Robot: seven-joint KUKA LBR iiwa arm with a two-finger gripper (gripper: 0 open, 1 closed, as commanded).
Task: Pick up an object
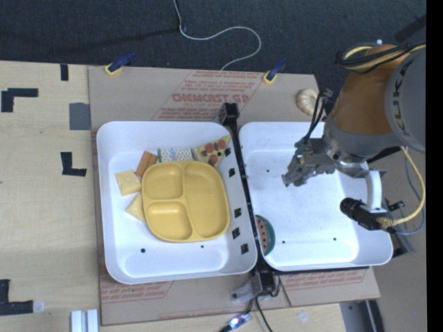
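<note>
— Since you must pick something, where does it lie?

— Nearest is a small green-rimmed disc [264, 232], tucked against the right bin [360, 254]'s inner wall, down-left of my gripper [299, 171]. A yellow divided plate [185, 200] sits farther off in the left bin [111, 185].

— And your jaws?

— From this angle I cannot tell their state; nothing shows between them.

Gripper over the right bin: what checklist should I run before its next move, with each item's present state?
1. Gripper over right bin: ok.
2. Object between its fingers: cannot tell.
3. Pickable things in left bin, yellow divided plate and small items behind it: ok.
4. Gripper above those: not ok.
5. Green round object at right bin's left edge, reachable: cannot tell.
</note>
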